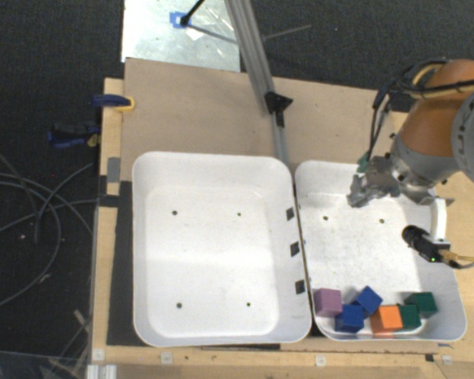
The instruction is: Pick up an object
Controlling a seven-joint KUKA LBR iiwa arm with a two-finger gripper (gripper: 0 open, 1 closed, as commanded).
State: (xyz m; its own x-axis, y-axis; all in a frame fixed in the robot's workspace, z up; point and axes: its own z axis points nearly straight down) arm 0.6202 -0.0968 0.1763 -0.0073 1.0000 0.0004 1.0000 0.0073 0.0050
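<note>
Arm enters from the right; orange band sits above the wrist. Fingers (361, 194) hang over the far part of the right bin (340, 234), near its far rim. Too small and dark to read: cannot tell how far apart they stand, or whether anything sits between them.

Blocks are all well apart from the fingers, crowded at the near rim of the same bin. Purple block (328, 301) lies nearest the bin divide. Two blue blocks (359, 309) are just beside it, one partly atop or against the other; exact contact unclear. Orange block (387, 318) follows, then two green blocks (417, 308) toward the near right corner.

Bin floor between fingers and blocks is bare white.

A small black fitting with a green light (422, 242) sits on the arm's side of the fingers, over the right rim. Left bin (208, 248) lies beyond the divide, away from the fingers. A grey pole (259, 64) slants across the bench (186, 107) on the far side.
</note>
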